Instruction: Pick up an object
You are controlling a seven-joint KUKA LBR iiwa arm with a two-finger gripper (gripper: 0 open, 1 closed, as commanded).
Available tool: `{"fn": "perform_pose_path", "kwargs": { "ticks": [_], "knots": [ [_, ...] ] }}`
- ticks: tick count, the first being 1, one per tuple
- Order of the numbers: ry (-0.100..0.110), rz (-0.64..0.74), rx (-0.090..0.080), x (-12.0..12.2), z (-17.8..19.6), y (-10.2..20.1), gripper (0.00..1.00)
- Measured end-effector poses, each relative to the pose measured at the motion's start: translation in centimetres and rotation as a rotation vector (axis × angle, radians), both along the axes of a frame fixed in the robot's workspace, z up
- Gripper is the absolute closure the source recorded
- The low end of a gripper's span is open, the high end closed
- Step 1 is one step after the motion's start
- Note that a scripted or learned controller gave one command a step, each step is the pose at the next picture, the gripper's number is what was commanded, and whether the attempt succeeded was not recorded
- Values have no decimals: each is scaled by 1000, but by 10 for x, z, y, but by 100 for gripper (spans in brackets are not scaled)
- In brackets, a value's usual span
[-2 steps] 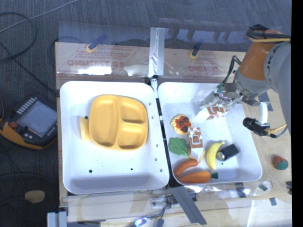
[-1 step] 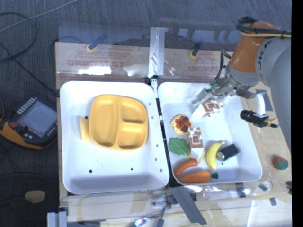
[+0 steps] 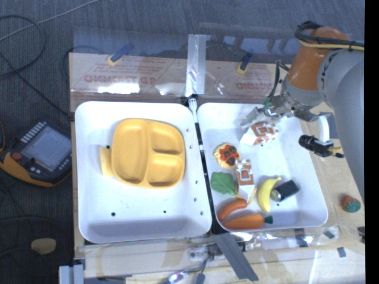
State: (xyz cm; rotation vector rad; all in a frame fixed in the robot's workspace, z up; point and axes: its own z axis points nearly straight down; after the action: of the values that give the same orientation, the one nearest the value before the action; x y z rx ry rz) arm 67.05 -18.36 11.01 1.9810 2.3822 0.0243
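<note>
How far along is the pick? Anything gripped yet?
Done: the gripper has reached the right bin, low over the white-and-orange packet. In hand: nothing visibly held. Left: close on an object and lift; banana, carrot and the rest lie on the bin floor.

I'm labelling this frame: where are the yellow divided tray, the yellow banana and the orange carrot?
yellow divided tray (image 3: 148, 152): camera view, central ridge.
yellow banana (image 3: 266, 192): camera view, mid-body.
orange carrot (image 3: 243, 221): camera view, middle of its body.
</note>
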Motion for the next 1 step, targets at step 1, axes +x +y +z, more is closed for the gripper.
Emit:
{"fn": "perform_pose_path", "kwargs": {
  "ticks": [1],
  "knots": [
    [-11,-56,5,-8,0,0,0]
  ]
}}
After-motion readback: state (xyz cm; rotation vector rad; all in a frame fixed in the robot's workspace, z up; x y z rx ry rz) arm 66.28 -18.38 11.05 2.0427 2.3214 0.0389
